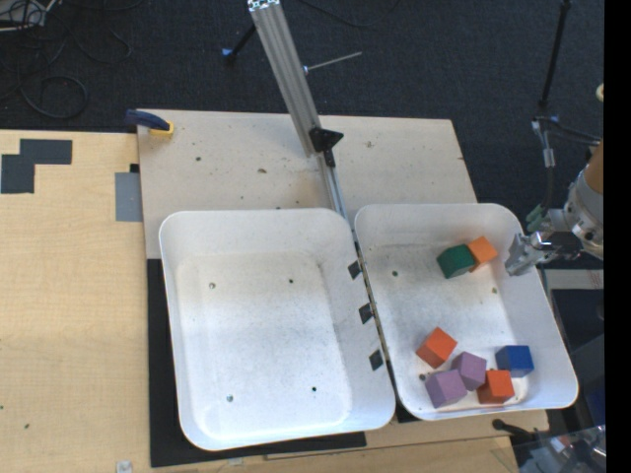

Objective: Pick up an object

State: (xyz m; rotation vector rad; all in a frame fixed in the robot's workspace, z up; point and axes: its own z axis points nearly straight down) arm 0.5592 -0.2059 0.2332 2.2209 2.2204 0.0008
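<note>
The right bin (424,230) holds several small blocks. A green block (455,260) and an orange block (482,250) lie together near its back right. Toward the front lie a red-orange block (437,347), two purple blocks (446,386) (471,369), a blue block (514,359) and another orange block (498,386). My gripper (524,252) hangs at the bin's right rim, just right of the orange block at the back. Nothing shows between its fingers, and their spacing is too small to make out.
The left bin (187,235) stands beside the right one, with black clips (363,311) along the shared edge. A slanted aluminium post (291,72) rises behind the bins. A yellow-blue clamp (150,121) sits at the bench's back left corner.
</note>
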